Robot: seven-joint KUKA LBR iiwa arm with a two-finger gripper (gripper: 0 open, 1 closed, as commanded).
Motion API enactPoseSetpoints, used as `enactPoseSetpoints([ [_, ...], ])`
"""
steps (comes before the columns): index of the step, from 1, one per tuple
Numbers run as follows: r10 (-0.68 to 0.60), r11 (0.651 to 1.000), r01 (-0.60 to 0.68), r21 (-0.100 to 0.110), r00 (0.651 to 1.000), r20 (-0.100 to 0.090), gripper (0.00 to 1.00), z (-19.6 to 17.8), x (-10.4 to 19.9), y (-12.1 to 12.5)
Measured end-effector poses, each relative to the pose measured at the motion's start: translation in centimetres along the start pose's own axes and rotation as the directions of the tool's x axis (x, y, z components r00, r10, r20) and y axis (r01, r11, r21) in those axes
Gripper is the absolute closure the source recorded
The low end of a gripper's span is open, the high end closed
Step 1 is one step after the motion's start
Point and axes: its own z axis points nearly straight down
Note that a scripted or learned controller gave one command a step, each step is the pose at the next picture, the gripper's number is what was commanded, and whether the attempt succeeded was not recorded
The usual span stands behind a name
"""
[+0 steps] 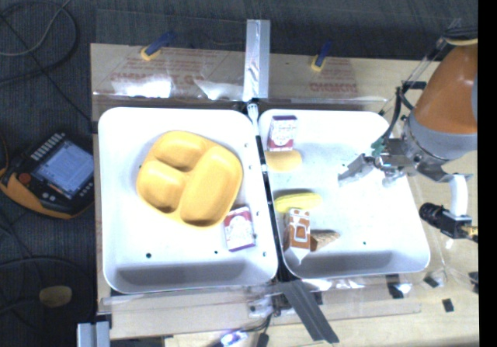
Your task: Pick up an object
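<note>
Gripper (pixel 351 172) fingers apart, nothing btwn, over right bin (pixel 404 248), near banana (pixel 297 200).

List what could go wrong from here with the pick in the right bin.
1. The pincer hangs over bare floor of the right bin, apart from every item, so closing here would likely grab nothing.
2. The items crowd the divider: the small carton touches the cone-shaped piece and sits just below the yellow banana-like piece, so a grasp may nudge neighbours.
</note>
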Motion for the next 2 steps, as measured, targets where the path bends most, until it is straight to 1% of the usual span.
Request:
enactPoseSetpoints([
  [1, -0.033, 0.999, 0.033, -0.002, 0.999, 0.003, 0.00, -6.4, -2.5, -2.0],
  [2, -0.083, 0.997, 0.083, 0.001, 0.997, 0.001, 0.00, 0.8, 3.0, 2.9],
])
